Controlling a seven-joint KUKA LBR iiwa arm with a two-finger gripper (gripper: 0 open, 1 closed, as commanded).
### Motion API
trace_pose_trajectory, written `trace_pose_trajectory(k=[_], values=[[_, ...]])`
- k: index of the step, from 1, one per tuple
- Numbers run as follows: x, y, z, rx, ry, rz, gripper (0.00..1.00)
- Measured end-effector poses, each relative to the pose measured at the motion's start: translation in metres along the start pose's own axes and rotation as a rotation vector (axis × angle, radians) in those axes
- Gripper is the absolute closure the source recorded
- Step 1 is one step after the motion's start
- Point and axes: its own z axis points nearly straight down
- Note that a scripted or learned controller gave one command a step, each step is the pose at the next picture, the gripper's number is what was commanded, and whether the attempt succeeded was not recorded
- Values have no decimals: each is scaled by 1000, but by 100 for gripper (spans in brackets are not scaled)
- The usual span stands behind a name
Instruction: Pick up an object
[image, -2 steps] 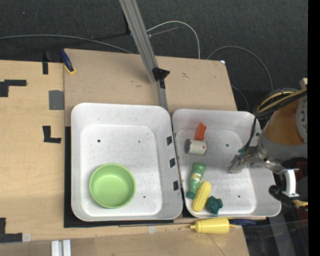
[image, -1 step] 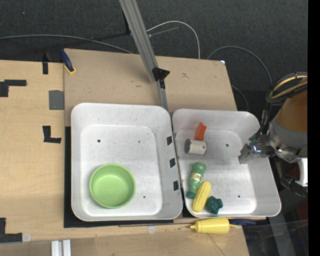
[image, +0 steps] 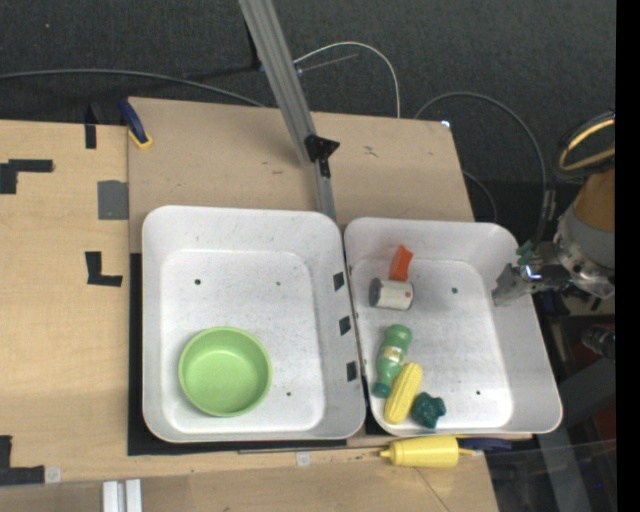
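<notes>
The right bin (image: 470, 330) holds an orange block (image: 401, 262), a small grey and white cylinder (image: 392, 294), a green bottle (image: 392, 357), a yellow corn cob (image: 403, 391) and a dark teal piece (image: 429, 409). They lie along the bin's left side. My gripper (image: 518, 276) hangs at the right rim of this bin, well right of the objects, with nothing seen in it. Behind it, the arm's wrist (image: 590, 235) enters from the right edge.
The left bin (image: 240, 240) contains a green bowl (image: 225, 371) at its front left. A yellow bottle (image: 425, 452) lies on the bench just in front of the right bin. A grey pole (image: 285, 75) slants down to the bins' far junction.
</notes>
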Motion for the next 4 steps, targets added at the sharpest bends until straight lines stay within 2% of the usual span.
trace_pose_trajectory(k=[1,3,4], values=[[0,1,-27,2,1,1,100],[108,11,-3,7,4,-4,100],[172,15,-1,7,4,-6,100]])
